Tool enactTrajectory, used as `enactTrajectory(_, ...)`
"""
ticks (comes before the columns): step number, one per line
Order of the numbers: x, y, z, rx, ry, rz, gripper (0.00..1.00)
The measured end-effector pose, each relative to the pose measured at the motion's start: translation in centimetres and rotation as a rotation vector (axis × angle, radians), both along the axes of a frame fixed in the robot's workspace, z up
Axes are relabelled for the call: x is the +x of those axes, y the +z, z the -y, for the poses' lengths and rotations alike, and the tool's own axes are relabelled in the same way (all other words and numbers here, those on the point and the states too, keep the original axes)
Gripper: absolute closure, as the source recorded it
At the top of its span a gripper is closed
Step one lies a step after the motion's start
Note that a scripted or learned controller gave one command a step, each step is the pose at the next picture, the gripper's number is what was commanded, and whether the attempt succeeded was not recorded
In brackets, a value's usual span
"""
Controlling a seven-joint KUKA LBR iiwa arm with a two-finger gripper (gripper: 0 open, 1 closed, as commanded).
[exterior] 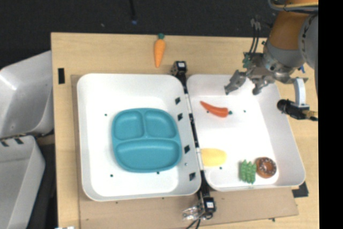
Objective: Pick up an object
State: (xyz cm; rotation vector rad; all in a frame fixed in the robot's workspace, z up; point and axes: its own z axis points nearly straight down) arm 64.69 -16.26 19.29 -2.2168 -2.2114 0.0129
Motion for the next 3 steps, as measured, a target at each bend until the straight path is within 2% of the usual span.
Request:
enactTrajectory(1, 0.3, 0.9, 0.0, -0.002, 0.003, 0.014, 0.0)
enactTrajectory(3, 1.1, -9.4, -0.3, -0.004, 0.005, 0.012, 0.0)
